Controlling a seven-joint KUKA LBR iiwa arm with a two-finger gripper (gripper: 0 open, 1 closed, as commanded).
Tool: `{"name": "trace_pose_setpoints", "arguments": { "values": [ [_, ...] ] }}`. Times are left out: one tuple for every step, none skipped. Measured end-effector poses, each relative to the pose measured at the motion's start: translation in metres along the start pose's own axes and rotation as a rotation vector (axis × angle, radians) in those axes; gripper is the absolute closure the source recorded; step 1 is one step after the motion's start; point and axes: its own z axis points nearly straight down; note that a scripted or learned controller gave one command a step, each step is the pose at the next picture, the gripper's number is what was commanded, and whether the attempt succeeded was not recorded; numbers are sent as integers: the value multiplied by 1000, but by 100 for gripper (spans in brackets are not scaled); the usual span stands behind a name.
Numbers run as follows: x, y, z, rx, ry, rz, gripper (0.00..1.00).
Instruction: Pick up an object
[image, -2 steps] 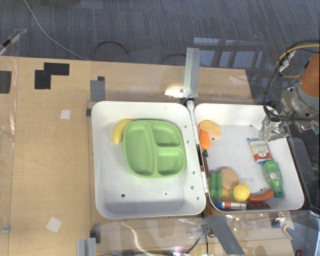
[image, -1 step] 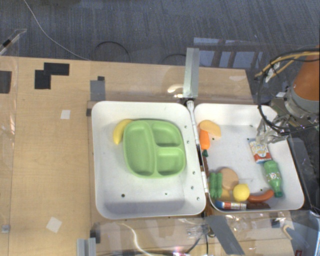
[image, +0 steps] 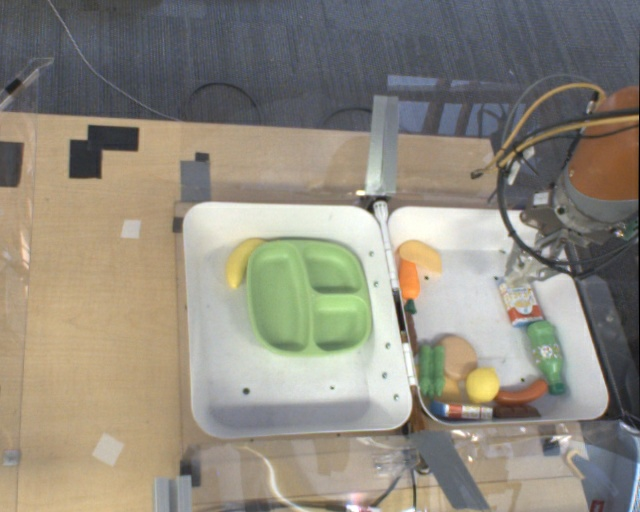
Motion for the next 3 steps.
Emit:
{"name": "trace_pose_setpoints", "arguments": {
  "values": [
    [4,18,-4,-3,-1,-723,100],
    [-61,22,-101,8,1,-796,100],
    [-4,19,-7,-9,-3,-1135,100]
  ]
}}
